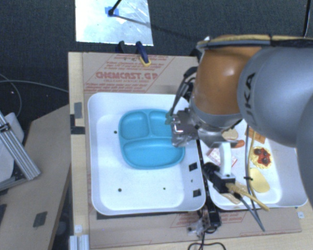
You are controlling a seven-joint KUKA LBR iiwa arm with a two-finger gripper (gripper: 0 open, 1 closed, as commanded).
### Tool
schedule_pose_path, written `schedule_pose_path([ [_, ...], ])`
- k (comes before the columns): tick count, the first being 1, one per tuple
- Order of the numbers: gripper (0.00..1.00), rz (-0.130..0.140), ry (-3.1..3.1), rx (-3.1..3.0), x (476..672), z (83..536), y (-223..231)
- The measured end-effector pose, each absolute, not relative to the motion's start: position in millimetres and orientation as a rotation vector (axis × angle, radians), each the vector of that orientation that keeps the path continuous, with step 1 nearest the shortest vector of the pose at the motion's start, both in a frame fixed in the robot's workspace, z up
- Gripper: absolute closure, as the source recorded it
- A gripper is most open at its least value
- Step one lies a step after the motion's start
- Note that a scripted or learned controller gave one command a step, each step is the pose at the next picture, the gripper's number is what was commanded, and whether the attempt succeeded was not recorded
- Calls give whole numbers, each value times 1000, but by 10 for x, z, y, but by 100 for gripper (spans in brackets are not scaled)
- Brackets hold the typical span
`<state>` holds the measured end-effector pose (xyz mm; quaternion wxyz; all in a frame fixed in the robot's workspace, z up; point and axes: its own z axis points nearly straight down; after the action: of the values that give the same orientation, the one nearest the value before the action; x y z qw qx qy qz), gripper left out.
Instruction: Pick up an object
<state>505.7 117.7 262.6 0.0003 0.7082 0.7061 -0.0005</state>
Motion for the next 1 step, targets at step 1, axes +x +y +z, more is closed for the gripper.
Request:
schedule_pose_path([
  [1,100,10,2222,2215,5204,3165,1083],
])
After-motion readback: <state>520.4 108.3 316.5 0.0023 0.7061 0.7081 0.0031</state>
